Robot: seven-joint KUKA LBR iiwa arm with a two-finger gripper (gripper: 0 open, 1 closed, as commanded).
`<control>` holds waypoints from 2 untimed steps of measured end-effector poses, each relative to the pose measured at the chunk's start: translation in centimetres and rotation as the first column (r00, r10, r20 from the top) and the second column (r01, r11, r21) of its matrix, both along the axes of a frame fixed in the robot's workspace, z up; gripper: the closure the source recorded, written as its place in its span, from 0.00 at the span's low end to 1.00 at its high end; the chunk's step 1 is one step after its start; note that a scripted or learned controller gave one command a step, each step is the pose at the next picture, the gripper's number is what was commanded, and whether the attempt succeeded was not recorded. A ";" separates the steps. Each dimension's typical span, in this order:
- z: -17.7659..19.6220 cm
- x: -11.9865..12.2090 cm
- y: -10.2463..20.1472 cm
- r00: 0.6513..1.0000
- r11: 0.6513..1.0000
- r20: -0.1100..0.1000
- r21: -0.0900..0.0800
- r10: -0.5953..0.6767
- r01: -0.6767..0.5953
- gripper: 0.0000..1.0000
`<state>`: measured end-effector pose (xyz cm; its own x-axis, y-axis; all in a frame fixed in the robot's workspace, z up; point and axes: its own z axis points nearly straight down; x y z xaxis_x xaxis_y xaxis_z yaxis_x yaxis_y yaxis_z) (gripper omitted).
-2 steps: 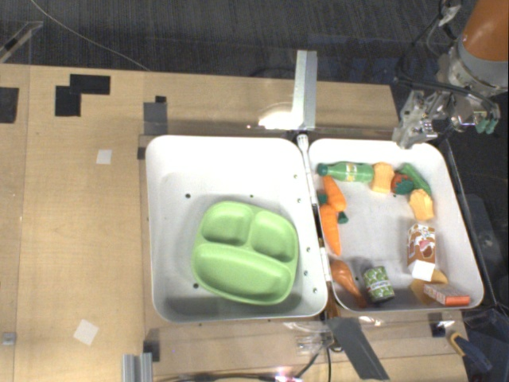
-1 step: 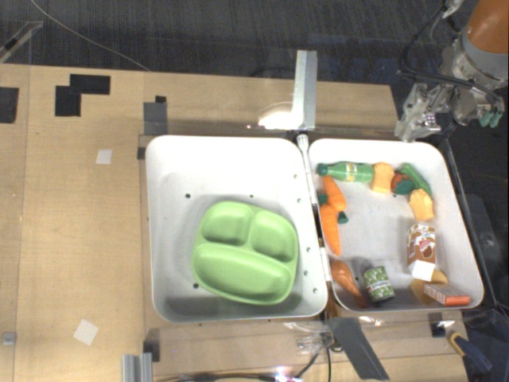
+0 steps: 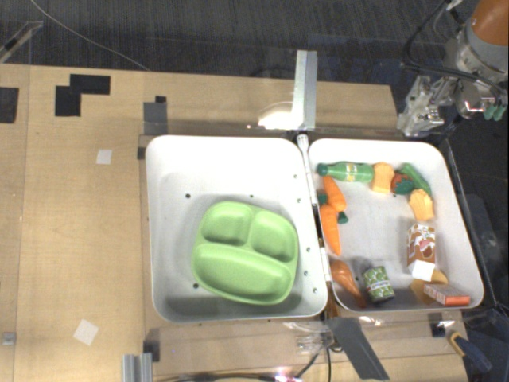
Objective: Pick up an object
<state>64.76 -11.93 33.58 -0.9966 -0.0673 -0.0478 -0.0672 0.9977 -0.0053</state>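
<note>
The right bin (image 3: 457, 213) holds several toy foods. A green bottle (image 3: 347, 170) lies along its far wall, with two orange carrots (image 3: 332, 194) (image 3: 330, 231) below it on the left side. A yellow piece (image 3: 383, 177), a dark green piece (image 3: 414, 178) and a yellow-orange piece (image 3: 421, 205) sit at the far right. A brown bottle (image 3: 421, 245), a green can (image 3: 378, 283), a brown loaf-like piece (image 3: 346, 275) and an orange box (image 3: 442, 294) lie near the front. My gripper (image 3: 425, 108) hangs above the bench just beyond the bin's far right corner, with nothing seen in it.
The left bin (image 3: 171, 181) holds a light green divided plate (image 3: 246, 251) lying flat in its front half. A metal post (image 3: 305, 86) stands behind the seam between the bins. Cables hang near the arm at the top right.
</note>
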 end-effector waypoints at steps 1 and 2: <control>3.7 2.3 1.0 0.957 0.957 -0.035 0.005 -0.288 0.289 1.00; 0.8 1.4 1.1 0.835 0.835 -0.040 0.006 -0.549 0.550 1.00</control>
